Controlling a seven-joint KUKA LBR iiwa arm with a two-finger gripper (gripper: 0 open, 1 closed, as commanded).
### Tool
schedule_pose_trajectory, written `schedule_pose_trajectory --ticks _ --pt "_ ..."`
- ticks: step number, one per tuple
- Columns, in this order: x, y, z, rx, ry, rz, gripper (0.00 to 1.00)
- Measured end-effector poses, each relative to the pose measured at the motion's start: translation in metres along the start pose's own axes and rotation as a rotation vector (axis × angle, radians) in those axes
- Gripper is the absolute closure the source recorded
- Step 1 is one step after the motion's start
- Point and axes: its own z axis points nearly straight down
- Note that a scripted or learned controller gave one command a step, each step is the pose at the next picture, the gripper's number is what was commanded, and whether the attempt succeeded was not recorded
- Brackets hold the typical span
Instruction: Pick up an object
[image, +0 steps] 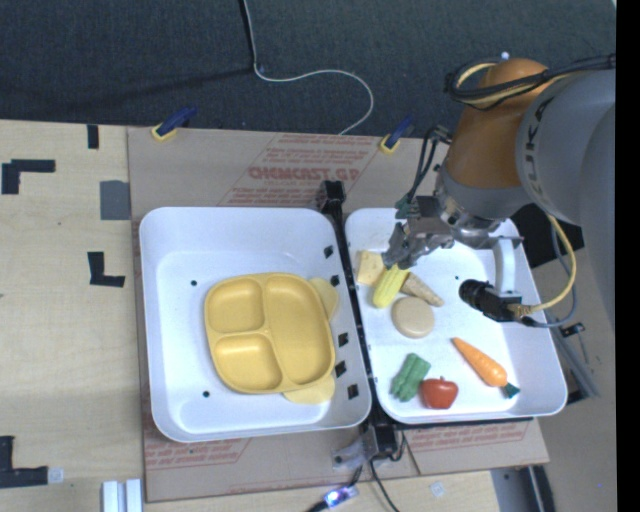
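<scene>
My gripper (402, 256) hangs low in the far left part of the right bin (540, 385), its tips right above a yellow corn cob (388, 287). A pale yellow wedge (369, 267) lies just left of the tips. Beside the corn sit a beige slice (422, 291) and a round cream piece (412, 318). Nearer the front lie an orange carrot (480, 362), a red tomato (438, 392) and a green vegetable (408, 377). Nothing shows between the fingers.
The left bin (170, 240) holds a yellow divided tray (268, 332). A black cylindrical part (485, 298) with a yellow cable hangs over the right bin's right side. The arm's grey and orange body covers the right bin's far corner.
</scene>
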Motion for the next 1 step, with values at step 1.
schedule_pose_trajectory --ticks 1 --pt "0.0499 -0.0063 -0.0112 -0.002 0.0 0.0 1.0"
